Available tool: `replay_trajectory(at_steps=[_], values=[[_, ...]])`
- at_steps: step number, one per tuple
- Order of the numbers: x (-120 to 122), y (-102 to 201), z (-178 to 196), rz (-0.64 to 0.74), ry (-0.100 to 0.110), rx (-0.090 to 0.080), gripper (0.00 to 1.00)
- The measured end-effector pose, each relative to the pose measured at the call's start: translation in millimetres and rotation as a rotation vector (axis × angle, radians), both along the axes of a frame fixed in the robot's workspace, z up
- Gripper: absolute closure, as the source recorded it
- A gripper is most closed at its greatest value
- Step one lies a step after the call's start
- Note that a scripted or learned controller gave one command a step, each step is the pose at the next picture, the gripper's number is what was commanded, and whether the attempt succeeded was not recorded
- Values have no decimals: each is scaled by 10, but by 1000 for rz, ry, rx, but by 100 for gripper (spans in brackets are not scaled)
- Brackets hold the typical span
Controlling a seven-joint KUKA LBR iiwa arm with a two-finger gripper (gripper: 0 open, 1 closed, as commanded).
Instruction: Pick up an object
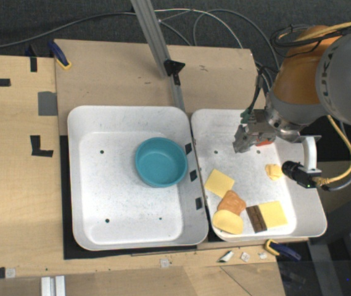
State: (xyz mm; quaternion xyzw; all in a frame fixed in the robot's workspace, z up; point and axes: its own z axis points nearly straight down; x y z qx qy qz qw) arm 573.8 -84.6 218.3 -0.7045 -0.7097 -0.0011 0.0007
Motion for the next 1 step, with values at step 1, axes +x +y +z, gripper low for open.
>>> replay_trajectory(at_steps=[1], values=[[-39,547,96,0,0,0,100]])
